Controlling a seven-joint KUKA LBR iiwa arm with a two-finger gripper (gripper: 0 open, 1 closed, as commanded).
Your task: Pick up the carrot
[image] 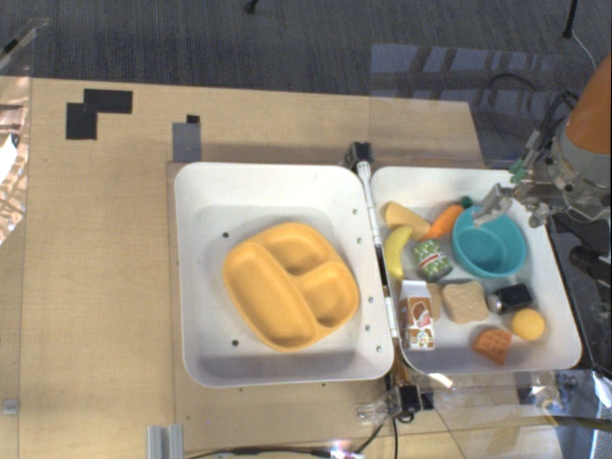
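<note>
Standing over the surface (96,285), I note two white bins side by side. The left bin (201,352) holds a yellow divided plate (290,283), lying flat near its middle. The right bin (564,347) is crowded with small items.

Carrot (445,222): lies tilted at the far side of the right bin, its green top pointing toward the far wall. It touches the rim of a teal bowl (490,245) on one side and sits just beside a pale yellow wedge (405,217) on the other. Nothing grips it.

Other contents: a banana (397,251) along the bin's left wall, a small green can (431,259), a printed carton (417,316), a slice of toast (466,303), a dark object (513,297) I cannot identify, a lemon (528,325), and an orange waffle-like square (492,344).

Hand (516,202): hangs over the far right part of the right bin, above the bowl's far rim, near the carrot but apart from it. The arm (588,127) enters from the right. The fingers blur against the bin wall; I cannot tell how far apart they stand, and nothing shows between them.
</note>
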